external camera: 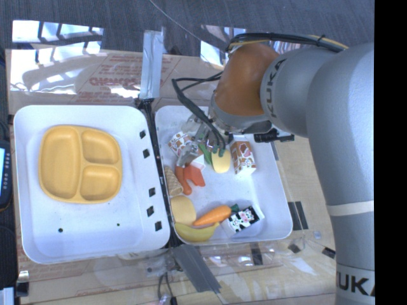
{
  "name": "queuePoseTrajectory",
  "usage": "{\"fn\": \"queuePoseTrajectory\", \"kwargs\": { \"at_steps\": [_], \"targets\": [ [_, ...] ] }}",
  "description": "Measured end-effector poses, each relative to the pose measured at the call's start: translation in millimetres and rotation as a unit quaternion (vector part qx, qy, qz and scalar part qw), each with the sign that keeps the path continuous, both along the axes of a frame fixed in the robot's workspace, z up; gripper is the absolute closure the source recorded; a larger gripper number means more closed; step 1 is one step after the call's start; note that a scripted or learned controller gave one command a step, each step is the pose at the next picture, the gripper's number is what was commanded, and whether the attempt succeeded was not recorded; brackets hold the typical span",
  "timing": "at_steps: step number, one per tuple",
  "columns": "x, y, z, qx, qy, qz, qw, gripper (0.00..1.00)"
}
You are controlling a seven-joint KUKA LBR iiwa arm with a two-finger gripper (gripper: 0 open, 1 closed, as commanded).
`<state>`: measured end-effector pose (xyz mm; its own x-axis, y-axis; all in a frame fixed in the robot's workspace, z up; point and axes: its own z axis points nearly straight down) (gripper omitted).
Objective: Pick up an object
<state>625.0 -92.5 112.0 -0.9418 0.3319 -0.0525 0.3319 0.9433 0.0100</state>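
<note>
Overhead, the arm [318,100] comes in from three o'clock and bends over the right bin [273,199], its orange band sitting above the bin's twelve o'clock edge. The gripper [213,146] hangs low in the upper middle of that bin, among a tight cluster of toy food. Whether it grips anything cannot be told, since the wrist and cables hide most of it. Just at its five o'clock side lies a small yellow pear-shaped piece [221,162], touching or nearly touching a dark green bit by the tool. At three o'clock from that piece stands a small brown and white carton [243,157]. At nine o'clock from the gripper lies a crumpled white and brown packet [183,144], and below it, toward six o'clock, two orange-red sausage shapes [189,177] lie side by side. Along the bin's nine o'clock wall sits a tan cracker-like strip [170,182]. Near the six o'clock edge a pale round piece [183,210] rests above a banana [194,233], a carrot [213,216] lies slanted across them, and a black and white cow-patterned carton [242,219] sits just beside the carrot's tip. The left bin [38,234] holds a yellow divided tray [80,164] toward its nine o'clock side.
</note>
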Motion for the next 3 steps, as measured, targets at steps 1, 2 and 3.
{"fn": "queuePoseTrajectory", "kwargs": {
  "at_steps": [1,2,3],
  "targets": [
    [-5.2,-1.1,0.2,0.0000,0.001,0.015,0.9999,0.00],
    [-2.3,0.0,11.3,-0.0008,-0.002,0.018,0.9998,1.00],
    [-34.4,60.6,81.3,0.0035,0.024,0.025,0.9994,1.00]
  ]
}}
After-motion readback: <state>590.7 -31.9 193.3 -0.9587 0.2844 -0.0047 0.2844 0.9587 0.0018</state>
